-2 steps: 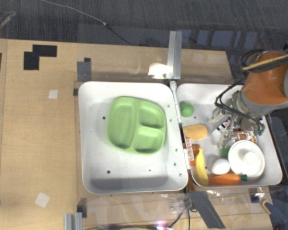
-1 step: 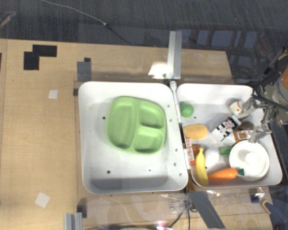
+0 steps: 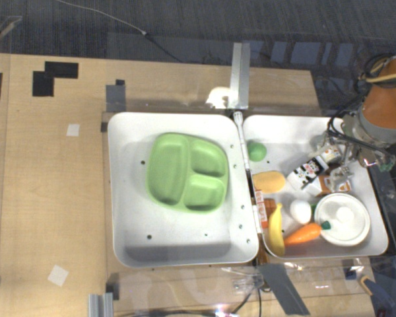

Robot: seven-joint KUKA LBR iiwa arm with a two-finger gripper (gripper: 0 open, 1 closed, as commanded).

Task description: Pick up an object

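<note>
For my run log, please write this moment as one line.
arm: over right bin | gripper: near black-white item | grasp: unclear | green tray: left bin

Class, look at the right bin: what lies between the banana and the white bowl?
In the camera view, a white egg and an orange carrot lie between the banana and the bowl.

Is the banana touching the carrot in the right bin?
Touching. The camera view shows the carrot's pointed end lying against the banana's lower curve, with no white bin floor visible between them.
</note>
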